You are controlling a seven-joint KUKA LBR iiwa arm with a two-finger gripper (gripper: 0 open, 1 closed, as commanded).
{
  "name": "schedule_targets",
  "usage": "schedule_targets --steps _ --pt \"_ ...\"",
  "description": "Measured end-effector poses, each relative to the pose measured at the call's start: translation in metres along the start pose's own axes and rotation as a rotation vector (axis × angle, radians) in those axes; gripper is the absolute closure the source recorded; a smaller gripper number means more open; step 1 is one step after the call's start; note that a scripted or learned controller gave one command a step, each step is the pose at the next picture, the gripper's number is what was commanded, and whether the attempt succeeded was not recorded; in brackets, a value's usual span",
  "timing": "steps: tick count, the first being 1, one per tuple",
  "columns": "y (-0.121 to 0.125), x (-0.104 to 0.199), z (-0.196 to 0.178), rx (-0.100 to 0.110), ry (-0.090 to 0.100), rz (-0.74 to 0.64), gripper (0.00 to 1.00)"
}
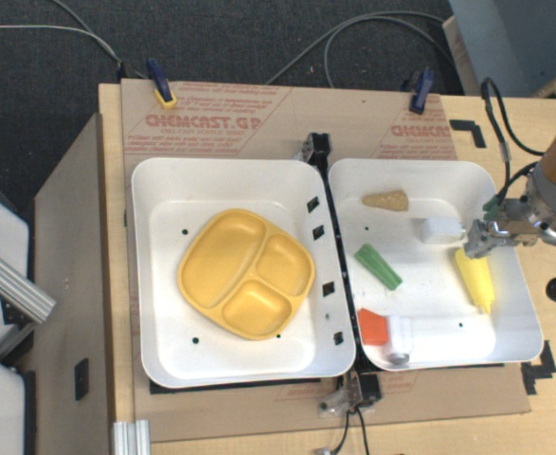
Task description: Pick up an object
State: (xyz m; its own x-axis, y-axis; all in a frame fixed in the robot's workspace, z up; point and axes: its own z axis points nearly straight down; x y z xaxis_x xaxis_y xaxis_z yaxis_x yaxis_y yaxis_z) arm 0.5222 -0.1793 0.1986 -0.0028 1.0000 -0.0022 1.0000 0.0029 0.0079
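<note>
My gripper (478, 240) hangs over the right bin (519, 339), near its right wall, directly above the top end of a yellow banana-like object (476, 281). A white block (439, 229) lies just left of the gripper. A tan cone-shaped piece (386, 200) rests near the bin's back. In the middle of the bin lies a green bar (379, 266), and an orange block (374, 328) with a white piece (401, 335) beside it sits at the front left. Nothing shows between the fingers.
The left bin (154, 349) holds a yellow divided plate (246, 273). A black divider (330, 245) runs between the bins. Clamps (162, 83) and cables sit at the back of the cardboard-covered bench.
</note>
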Motion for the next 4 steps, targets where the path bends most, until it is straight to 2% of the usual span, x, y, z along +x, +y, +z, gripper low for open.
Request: schedule_targets --steps 1,2,3,4 --pt "0.009 -0.006 -0.049 0.001 0.0 0.001 1.0" --pt "0.01 -0.006 -0.078 0.003 0.001 0.001 1.0" --pt "0.019 0.054 -0.064 0.01 0.006 -0.004 1.0" --pt "0.029 0.099 -0.052 0.011 0.005 -0.003 1.0"
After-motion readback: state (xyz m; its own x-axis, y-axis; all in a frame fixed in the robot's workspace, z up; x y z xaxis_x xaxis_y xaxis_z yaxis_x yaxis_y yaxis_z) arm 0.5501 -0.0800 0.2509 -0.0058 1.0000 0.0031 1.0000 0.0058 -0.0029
